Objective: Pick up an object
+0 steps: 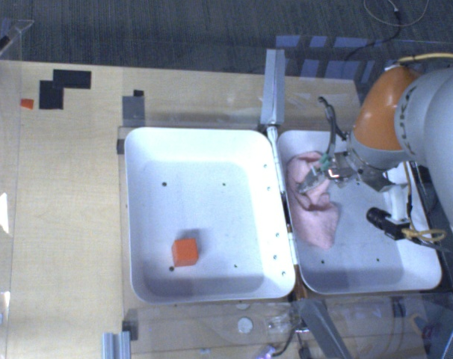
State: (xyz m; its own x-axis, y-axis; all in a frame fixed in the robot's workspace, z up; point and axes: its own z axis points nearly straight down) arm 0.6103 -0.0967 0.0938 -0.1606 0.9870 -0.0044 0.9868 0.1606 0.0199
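Note:
A pink crumpled cloth (314, 214) lies along the left side of the right bin (383, 264). My gripper (316, 179) is down on the cloth's upper part, reaching in from the right under the grey and orange arm. Its fingers are pressed into the pink fabric, and a fold seems pinched between them. An orange cube (185, 252) sits in the left bin (159, 155), near its front left, far from the gripper.
A metal divider post (273, 88) stands at the back between the two bins. Black cables and a connector (387, 223) hang by the arm over the right bin. Black markers (62, 87) lie on the bench at the far left.

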